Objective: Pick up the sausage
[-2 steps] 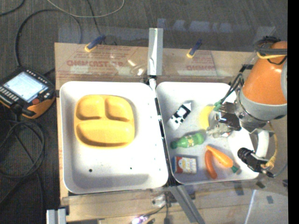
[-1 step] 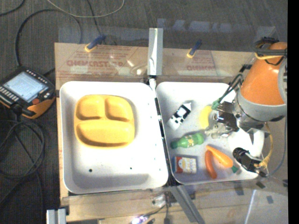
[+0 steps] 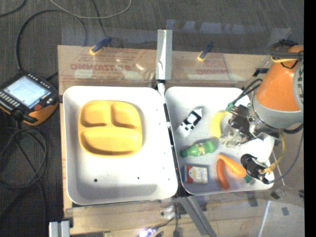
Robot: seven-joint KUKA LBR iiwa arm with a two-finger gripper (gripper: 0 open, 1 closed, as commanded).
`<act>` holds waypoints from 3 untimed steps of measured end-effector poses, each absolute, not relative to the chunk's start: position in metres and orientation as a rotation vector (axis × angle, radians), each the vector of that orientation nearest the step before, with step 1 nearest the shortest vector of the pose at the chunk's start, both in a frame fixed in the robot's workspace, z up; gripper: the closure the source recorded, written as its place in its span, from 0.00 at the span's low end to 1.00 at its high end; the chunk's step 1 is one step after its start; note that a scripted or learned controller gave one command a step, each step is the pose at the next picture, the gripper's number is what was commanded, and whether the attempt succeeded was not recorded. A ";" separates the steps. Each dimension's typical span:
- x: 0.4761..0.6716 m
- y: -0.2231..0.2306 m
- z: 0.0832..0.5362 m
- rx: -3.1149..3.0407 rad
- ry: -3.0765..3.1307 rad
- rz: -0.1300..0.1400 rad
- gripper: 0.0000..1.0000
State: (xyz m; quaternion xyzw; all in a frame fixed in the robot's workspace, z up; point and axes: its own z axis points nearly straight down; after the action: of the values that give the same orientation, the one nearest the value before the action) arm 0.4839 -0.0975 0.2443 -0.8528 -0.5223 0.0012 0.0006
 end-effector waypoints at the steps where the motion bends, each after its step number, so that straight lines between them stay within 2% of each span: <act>1: 0.483 -0.107 0.227 -2.839 -1.338 0.008 1.00; 3: 0.483 -0.137 0.220 -3.083 -0.603 0.008 1.00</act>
State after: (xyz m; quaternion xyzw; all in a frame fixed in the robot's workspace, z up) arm 0.4835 -0.1375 0.2202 -0.9814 -0.1919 0.0024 0.0003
